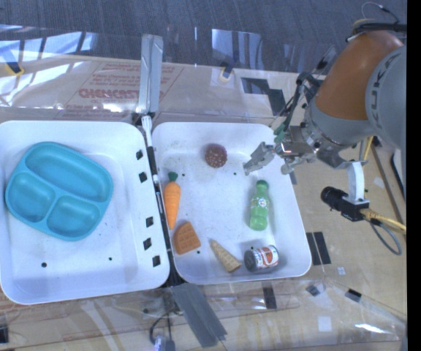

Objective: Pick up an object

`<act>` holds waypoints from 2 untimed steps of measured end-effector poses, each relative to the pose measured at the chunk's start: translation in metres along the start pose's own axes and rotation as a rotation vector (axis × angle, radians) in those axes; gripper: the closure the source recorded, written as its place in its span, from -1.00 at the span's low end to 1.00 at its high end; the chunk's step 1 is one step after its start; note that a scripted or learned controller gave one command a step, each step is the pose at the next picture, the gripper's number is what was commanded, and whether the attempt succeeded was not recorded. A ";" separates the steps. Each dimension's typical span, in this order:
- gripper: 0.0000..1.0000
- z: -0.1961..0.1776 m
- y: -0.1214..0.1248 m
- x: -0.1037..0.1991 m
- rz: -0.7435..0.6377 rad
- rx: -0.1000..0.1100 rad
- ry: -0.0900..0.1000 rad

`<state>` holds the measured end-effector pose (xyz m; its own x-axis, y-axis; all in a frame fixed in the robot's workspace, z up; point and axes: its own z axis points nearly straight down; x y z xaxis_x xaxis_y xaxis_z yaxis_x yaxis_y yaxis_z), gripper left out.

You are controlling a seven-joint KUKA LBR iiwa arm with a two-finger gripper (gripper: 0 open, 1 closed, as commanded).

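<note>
jaws (258, 158): sat at the right bin's (196, 131) upper right, above the bottle; honestly couldn't tell if they were apart or together, too blurry from up there.
bottle (259, 205): green, lying just below the jaws, closest candidate. Round body, so it could've rolled out of a pinch.
ball (215, 155): brown, to the left of the jaws, apart from everything. Might've squirted away.
can (261, 258): tucked near the bottom wall, beside the cone (225, 255); a grab there risked clipping the rim.
carrot (172, 200): hugged the left wall, awkward reach.
tray (58, 189): blue, in the left bin, well away.
</note>
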<state>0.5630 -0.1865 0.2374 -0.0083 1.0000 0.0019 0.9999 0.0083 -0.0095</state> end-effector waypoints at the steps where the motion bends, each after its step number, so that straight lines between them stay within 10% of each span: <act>1: -1.00 0.128 -0.016 -0.023 0.043 -0.007 -0.001; 2: 1.00 0.118 -0.016 -0.022 0.038 -0.006 -0.001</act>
<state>0.5460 -0.2083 0.1192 0.0300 0.9995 0.0005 0.9995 -0.0300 -0.0039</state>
